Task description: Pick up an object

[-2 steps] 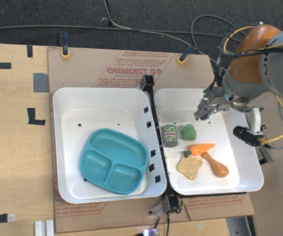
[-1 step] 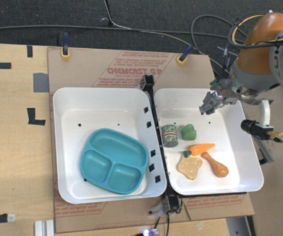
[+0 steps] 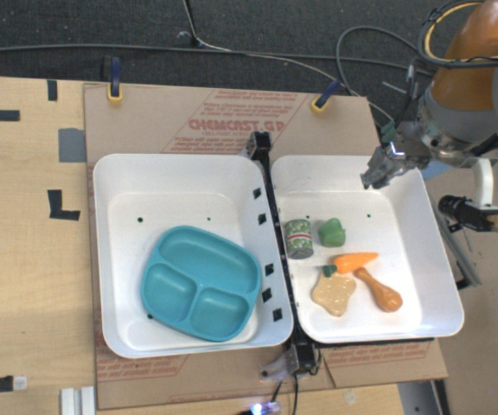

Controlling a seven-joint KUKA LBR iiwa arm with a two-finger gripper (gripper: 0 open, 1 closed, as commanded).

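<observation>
Fingers (image 3: 375,178): spread can't be told, poised over right bin (image 3: 422,223) near knobbly green toy (image 3: 331,231).

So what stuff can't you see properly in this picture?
- Gripper, camera view: small and dark, so open or shut is unclear.
- Arm: cut off by the right edge.
- Small can: label too small to read.
- Left bin: the blue plate hides the floor beneath it.
</observation>
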